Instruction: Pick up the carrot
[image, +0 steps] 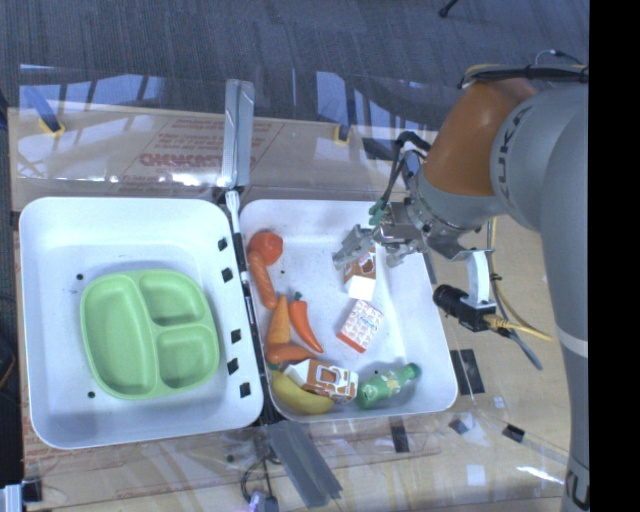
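- The grey arm (530, 150) with its orange band reaches in over the far right corner of the right bin (420, 215).
- The left bin (60, 230) carries a green divided plate (150, 330) near its middle.
- The gripper (368, 248) hangs low over the far right part of the right bin, right above a small brown and white carton (362, 275); I cannot tell whether its fingers are spread or closed, or whether they touch the carton.
- A yellow banana (295, 397) lies along the near edge, with a green bottle (385, 385) at the near right corner.
- A red and white carton (361, 325) lies mid-bin.
- The carrot (304, 322) lies by the left wall, beside other orange vegetables (266, 280), well apart from the gripper.
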